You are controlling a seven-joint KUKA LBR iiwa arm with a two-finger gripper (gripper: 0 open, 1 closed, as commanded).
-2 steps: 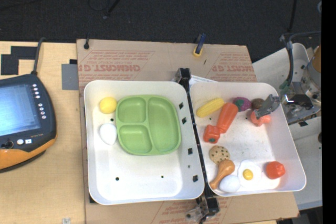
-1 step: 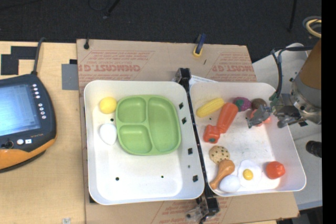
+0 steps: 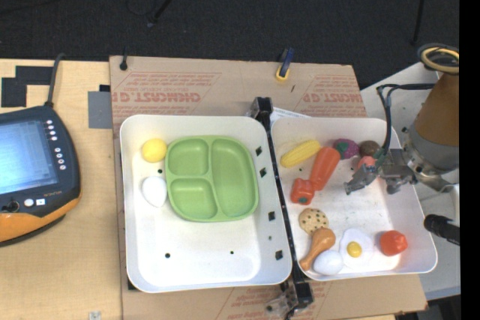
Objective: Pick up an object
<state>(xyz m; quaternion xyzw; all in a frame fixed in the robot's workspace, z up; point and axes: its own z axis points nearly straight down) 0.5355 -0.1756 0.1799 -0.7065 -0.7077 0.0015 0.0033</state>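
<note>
- Spanning the bench, a cardboard sheet point(image 3: 225, 86) lay under two shallow white bins, the left bin point(image 3: 142, 258) and the right bin point(image 3: 409, 262), side by side.
- At the bench's left edge sat a control tablet point(image 3: 30, 168) with a lit screen.
- Inside the left bin rested a green divided plate point(image 3: 210, 177), with a yellow lemon point(image 3: 153, 150) and a white egg point(image 3: 154, 191) just beside its left rim.
- From the right, the arm point(image 3: 439, 120) reached over the right bin; its gripper point(image 3: 366, 177) hung near the bin's upper middle, fingers slightly parted and grasping nothing.
- An orange carrot point(image 3: 324, 166) lay touching a red pepper point(image 3: 301, 191), a yellow corn cob point(image 3: 300, 154) above them.
- Lower down were a chicken drumstick point(image 3: 321, 242), a fried egg point(image 3: 355, 245) and a tomato point(image 3: 393, 242).
- A cookie point(image 3: 313, 219) sat above the drumstick.
</note>
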